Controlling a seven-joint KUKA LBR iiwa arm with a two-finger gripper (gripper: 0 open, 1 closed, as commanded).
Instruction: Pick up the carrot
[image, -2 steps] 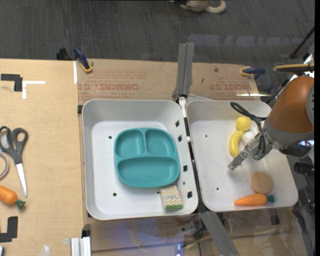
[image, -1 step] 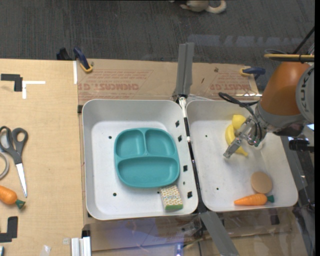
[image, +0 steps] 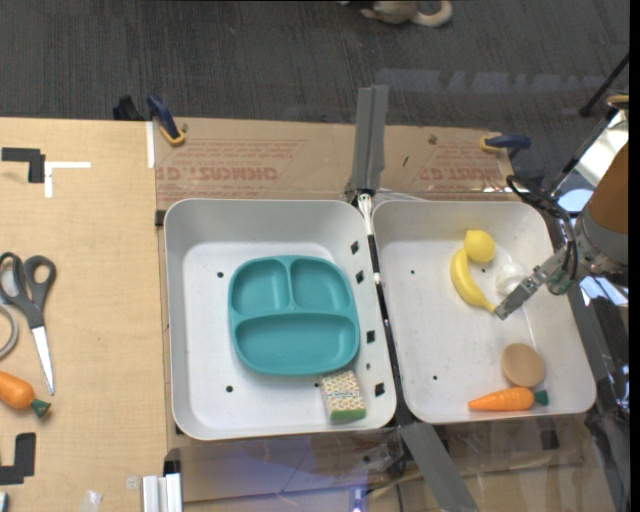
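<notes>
White right bin (image: 430, 385) | fingers (image: 512, 297) closed, empty, touching banana (image: 466, 281) | carrot (image: 503, 400) apart, near front wall

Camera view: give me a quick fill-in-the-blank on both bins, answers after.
1. The carrot lies in the ____ bin, near its front edge.
2. The teal divided plate has ____ compartments.
3. The gripper hovers beside the yellow ____, next to the lemon.
4. The sponge lies in the same bin as the ____.

Answers: right; three; banana; plate
</notes>
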